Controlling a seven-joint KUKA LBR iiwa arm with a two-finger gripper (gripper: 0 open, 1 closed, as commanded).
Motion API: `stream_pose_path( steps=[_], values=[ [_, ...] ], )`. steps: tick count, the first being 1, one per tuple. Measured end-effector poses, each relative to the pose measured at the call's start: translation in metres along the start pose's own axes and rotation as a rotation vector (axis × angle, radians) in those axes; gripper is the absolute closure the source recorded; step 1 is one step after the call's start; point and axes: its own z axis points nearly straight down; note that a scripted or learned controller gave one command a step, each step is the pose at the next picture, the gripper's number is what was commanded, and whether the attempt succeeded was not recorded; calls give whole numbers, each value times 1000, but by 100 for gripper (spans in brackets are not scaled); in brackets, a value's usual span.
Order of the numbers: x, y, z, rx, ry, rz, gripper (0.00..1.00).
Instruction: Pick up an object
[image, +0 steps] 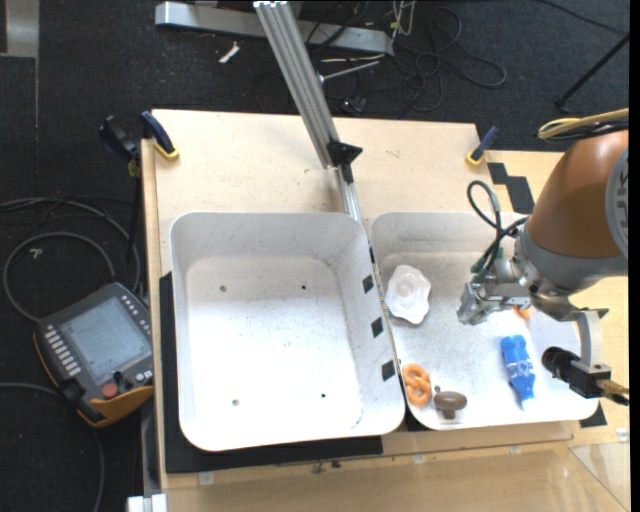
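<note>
The end effector (480, 305) hangs low in the right bin (440, 235), seemingly in the approach step; I cannot tell its state. The white object (409, 292) lies just to its left, so the next move calls for choosing a target and descending on it.

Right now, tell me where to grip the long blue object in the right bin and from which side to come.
Take the long blue object across its narrow middle, coming straight down from above. It lies flat and lengthwise on the right white bin floor, with free space along both long sides for the claw.
</note>
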Motion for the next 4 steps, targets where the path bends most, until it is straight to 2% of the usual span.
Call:
stream_pose_path(
  steps=[1, 3, 4],
  values=[
    [0, 2, -38, 0, 0, -1, 100],
    [105, 52, -36, 2, 2, -5, 100],
    [143, 82, -39, 2, 2, -4, 100]
  ],
)
